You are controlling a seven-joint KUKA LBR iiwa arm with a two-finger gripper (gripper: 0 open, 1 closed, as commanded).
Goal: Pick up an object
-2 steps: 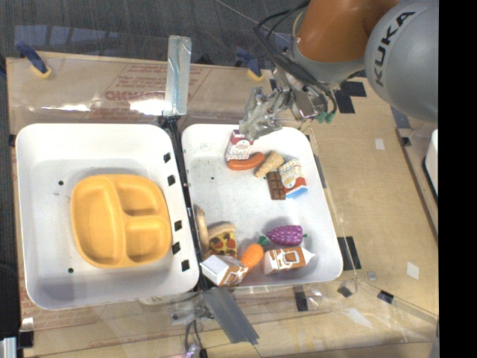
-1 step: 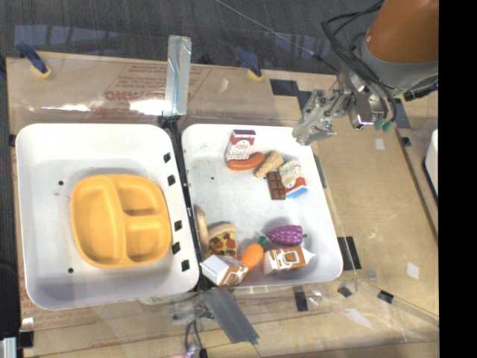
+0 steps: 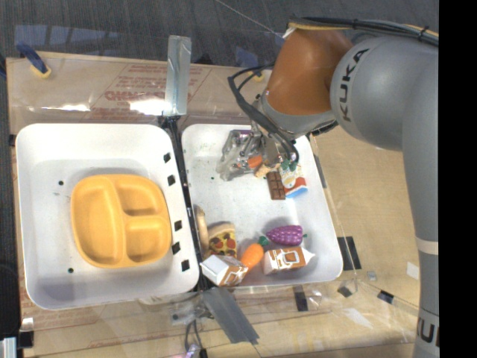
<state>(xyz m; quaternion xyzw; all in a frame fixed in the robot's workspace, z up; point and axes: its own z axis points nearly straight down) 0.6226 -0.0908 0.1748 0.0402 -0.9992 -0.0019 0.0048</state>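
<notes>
Along the near wall of the right bin [image 3: 328, 222] lie a small carton [image 3: 223, 271], a pizza slice toy [image 3: 222, 239], an orange carrot-like toy [image 3: 253, 255], a second carton [image 3: 287, 259] and purple grapes [image 3: 285, 235], heaped loosely and mostly touching. In the left bin [image 3: 30, 200] rests a yellow divided plate [image 3: 119, 218], lying flat and apart from the toys. Further back, the claw [image 3: 246, 155] is lowered into the right bin's far part, close over a brown chocolate bar [image 3: 276, 185] and a red-white-blue item [image 3: 295, 186]. The likely target sits there. Whether the claw is parted or grips anything cannot be told from this slant.
</notes>
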